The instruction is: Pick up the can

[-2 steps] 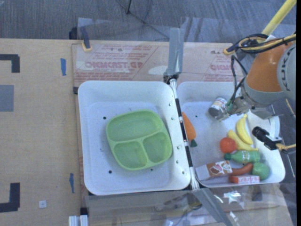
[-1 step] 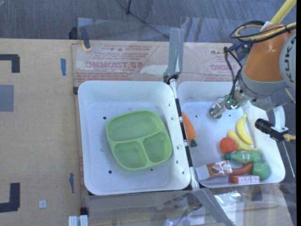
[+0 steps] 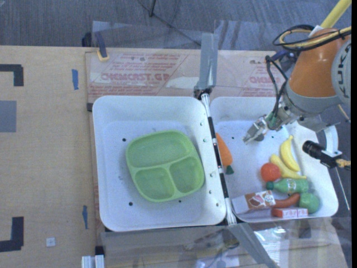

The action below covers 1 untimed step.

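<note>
Hovering over the right bin, gripper open and holding nothing

Spreading widest is the brown surface (image 3: 44, 149), which carries everything and runs far out to the left of the gripper (image 3: 255, 133). On it sit two white bins side by side: the left bin (image 3: 111, 116) lies well to the gripper's left, and the right bin (image 3: 234, 110) lies directly under the gripper. The grey arm (image 3: 315, 82) with its orange band comes in from the right and ends at the gripper, which hangs above bare bin floor in the far half of the right bin. Its two fingers are spread apart with nothing between them.

A green divided plate (image 3: 164, 165) rests in the middle of the left bin, left of the gripper and nearer the camera. In the right bin, the can (image 3: 257, 200) lies on its side against the near wall, well apart from the gripper and almost straight toward the camera from it. A carrot (image 3: 224, 152) lies along the wall between the bins, just to the gripper's near left. A banana (image 3: 288, 155) lies to its near right, with a red tomato (image 3: 270, 172) beside it. A green bottle (image 3: 293, 186) and a red chili (image 3: 287, 201) crowd just right of the can.
</note>
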Motion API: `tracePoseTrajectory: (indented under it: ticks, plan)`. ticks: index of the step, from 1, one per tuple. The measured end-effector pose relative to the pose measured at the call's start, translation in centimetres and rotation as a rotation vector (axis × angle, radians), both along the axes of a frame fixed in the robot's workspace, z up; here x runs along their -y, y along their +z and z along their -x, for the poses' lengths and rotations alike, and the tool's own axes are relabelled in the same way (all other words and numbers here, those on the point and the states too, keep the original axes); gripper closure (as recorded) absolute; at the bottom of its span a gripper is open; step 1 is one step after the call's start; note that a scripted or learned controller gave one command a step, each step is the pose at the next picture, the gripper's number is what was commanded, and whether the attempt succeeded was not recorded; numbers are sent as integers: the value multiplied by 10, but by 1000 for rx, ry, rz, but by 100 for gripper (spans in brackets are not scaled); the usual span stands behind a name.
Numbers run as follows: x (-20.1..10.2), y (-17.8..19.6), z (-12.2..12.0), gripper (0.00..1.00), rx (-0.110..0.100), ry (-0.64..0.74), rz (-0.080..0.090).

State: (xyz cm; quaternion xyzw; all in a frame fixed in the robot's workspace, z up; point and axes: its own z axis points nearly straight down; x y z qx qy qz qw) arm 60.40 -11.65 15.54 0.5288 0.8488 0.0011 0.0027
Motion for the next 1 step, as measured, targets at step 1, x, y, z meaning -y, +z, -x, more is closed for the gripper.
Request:
tracePoseTrajectory:
  ticks: [1]
  plan:
    - [11, -36, -28, 0, 33, -3, 7]
